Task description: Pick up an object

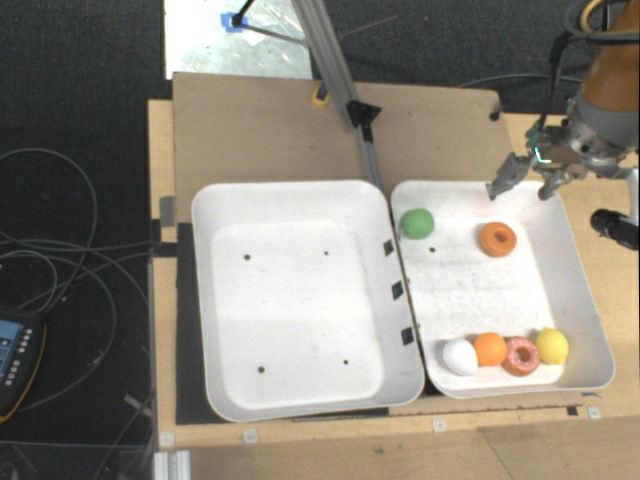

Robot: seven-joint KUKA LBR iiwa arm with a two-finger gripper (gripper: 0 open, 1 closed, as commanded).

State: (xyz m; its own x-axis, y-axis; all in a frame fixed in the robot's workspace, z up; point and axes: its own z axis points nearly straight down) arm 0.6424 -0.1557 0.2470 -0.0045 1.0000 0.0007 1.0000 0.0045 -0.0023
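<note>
Claw (521,183) with fingers spread apart, gripping nothing, poised over the far edge of the right bin (578,268). Just near of it, a glossy orange ring doughnut (497,239); farther left, a smooth green ball (417,223). Along the near wall, a white egg shape (460,357), orange ball (490,349), pink frosted doughnut (521,356), yellow lemon (552,346). Left bin (290,298) shallow, white, on the tan surface (270,128).
</note>
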